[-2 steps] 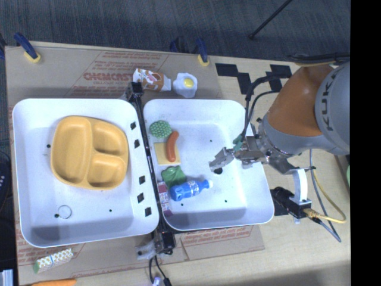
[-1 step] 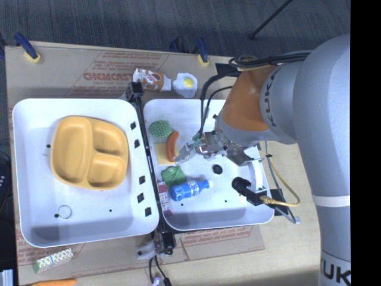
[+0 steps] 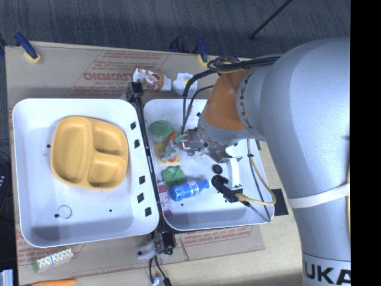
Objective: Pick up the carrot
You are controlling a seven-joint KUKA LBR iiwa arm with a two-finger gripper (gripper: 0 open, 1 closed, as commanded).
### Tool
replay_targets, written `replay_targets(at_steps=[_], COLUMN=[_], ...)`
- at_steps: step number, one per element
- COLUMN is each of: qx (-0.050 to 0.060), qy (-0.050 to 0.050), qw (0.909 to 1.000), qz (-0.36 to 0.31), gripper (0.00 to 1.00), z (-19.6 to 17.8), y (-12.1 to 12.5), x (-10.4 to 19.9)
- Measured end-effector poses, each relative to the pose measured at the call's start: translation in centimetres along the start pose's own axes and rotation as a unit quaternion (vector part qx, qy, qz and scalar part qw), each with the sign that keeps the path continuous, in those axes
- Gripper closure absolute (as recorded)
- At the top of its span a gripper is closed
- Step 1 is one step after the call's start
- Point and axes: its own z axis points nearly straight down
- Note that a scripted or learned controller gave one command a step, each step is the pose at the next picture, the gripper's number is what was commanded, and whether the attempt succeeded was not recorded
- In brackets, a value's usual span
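Note:
The carrot (image 3: pixel 172 139) is a small orange piece in the upper left part of the right bin (image 3: pixel 202 216). It lies just below a round green object (image 3: pixel 159 128). My gripper (image 3: pixel 187 141) is low in that bin, right beside the carrot on its right side and touching or nearly touching it. The wrist and its orange band (image 3: pixel 223 103) hide most of the gripper from above. Part of the carrot is covered by the gripper's metal body.
A green item (image 3: pixel 172 174) and a blue bottle (image 3: pixel 189 189) lie in the right bin's lower half. A yellow divided plate (image 3: pixel 89 152) sits in the left bin (image 3: pixel 36 219). Black clips (image 3: pixel 141 159) line the wall between the bins. A yellow cable (image 3: pixel 259 180) loops at the right.

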Motion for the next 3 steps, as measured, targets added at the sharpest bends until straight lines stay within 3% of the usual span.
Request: replay_targets(at_steps=[1,2,3], qx=[0.001,0.0,0.001], qy=[0.0,0.001,0.0], qw=[1.0,0.9994,0.9991], qz=[-0.001,-0.036,-0.042], gripper=[1.0,1.0,1.0], z=[-1.0,-10.0,-9.9], y=[0.0,-7.5,-10.0], x=[0.0,2.4,6.7])
